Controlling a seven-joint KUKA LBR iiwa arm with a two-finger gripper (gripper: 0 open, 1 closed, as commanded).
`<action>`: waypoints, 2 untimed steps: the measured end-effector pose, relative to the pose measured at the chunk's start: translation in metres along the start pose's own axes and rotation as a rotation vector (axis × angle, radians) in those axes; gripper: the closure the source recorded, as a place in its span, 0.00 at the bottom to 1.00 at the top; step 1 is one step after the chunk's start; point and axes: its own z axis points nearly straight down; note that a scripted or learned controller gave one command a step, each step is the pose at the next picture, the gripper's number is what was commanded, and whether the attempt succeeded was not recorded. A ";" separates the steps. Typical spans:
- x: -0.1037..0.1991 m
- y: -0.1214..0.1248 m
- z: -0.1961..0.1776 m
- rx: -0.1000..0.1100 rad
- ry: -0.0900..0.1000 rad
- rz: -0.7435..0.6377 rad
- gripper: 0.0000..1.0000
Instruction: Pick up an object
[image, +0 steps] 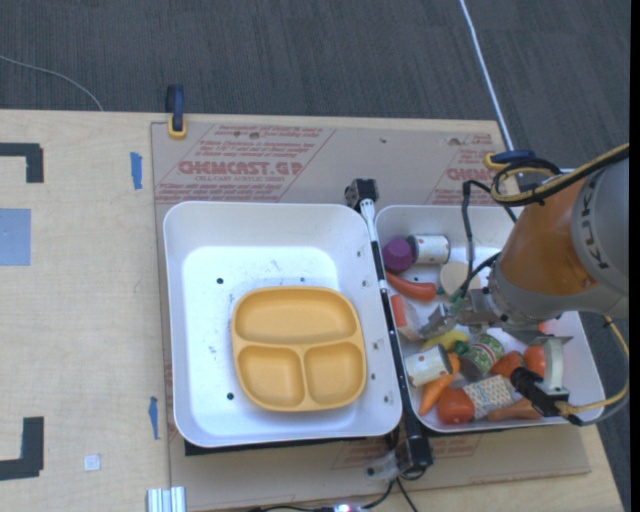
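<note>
The left bin (190, 300) holds a yellow three-compartment tray (298, 347), lying flat toward its near side, well apart from the arm. Between the two bins runs a black-tipped white bar (372, 250). The right bin (590, 375) is crowded with toy food: a purple piece (398, 254) and a white cylinder (431, 248) at the far left, a red chili pepper (413, 288) just nearer, then an orange carrot (430, 396) and a red tomato (455, 405) by the near wall. The arm (545, 250) reaches in from the right, and its gripper (440, 322) hangs low over the pile's left part, just near of the chili and far of the carrot. Whether its fingers are apart or together cannot be told, and nothing is seen clamped between them.
</note>
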 end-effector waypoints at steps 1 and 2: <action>-0.004 0.002 -0.011 -0.008 -0.008 0.003 1.00; -0.004 0.002 -0.011 -0.008 -0.008 0.003 0.00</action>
